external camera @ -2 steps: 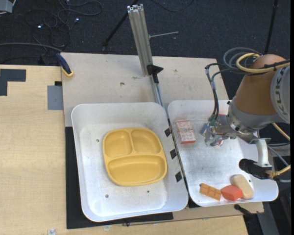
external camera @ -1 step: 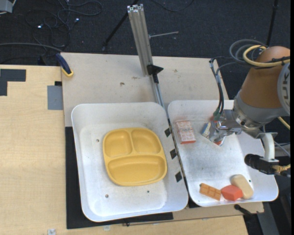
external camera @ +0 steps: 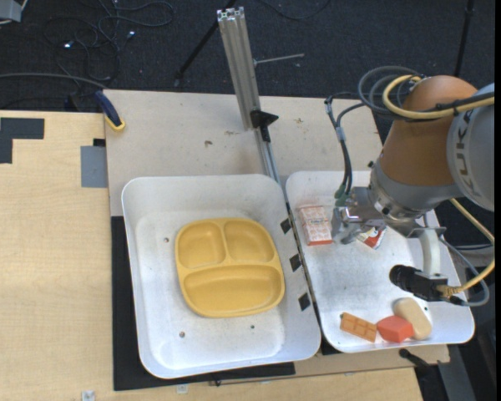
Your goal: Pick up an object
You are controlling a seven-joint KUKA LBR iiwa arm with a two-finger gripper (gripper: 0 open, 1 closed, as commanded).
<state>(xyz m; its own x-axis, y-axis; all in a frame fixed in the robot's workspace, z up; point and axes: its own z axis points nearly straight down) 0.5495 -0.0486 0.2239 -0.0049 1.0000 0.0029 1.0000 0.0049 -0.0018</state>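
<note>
Dark floor strewn with cables lies behind the bench (external camera: pixel 192 124), where two white bins sit side by side. Largest is the left bin (external camera: pixel 150 307), holding a yellow divided tray (external camera: pixel 230 266) at its middle. The right bin (external camera: pixel 351 282) carries a small pink-and-white packet (external camera: pixel 315 224) by its left edge, and along its near edge an orange block (external camera: pixel 358 327), a red piece (external camera: pixel 394 330) and a cream piece (external camera: pixel 414 317) toward the near right corner. The gripper (external camera: pixel 351 224) hangs low near the bin's far edge, just beside the packet and a red-and-white item (external camera: pixel 372 238); its opening cannot be told. Closing between those two could catch neither, or nudge the packet against the wall.
</note>
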